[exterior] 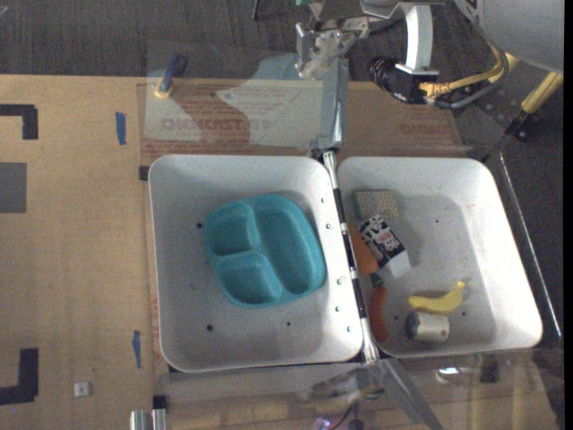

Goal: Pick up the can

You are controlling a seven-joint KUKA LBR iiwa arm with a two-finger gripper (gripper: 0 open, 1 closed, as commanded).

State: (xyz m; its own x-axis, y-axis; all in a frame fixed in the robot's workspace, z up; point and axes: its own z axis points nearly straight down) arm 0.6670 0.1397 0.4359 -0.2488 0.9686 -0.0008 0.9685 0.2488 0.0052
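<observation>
1. The grey two-finger gripper [320,54] hangs at the top of the camera view, above the far end of the seam between the two shallow white bins; its fingers stand a little apart with nothing between them, so it grips nothing.
2. The small silver metal can [428,328] lies on its side well apart from the gripper, in the near part of the right white bin [501,240], on the side nearest the camera.
3. Just beyond the can, towards the gripper, lies a yellow banana [439,299]; nearer still to the gripper rests a black-and-white cow-patterned carton [385,243].
4. A teal divided plastic plate [265,249] sits in the left white bin [179,240], below and left of the gripper.
</observation>
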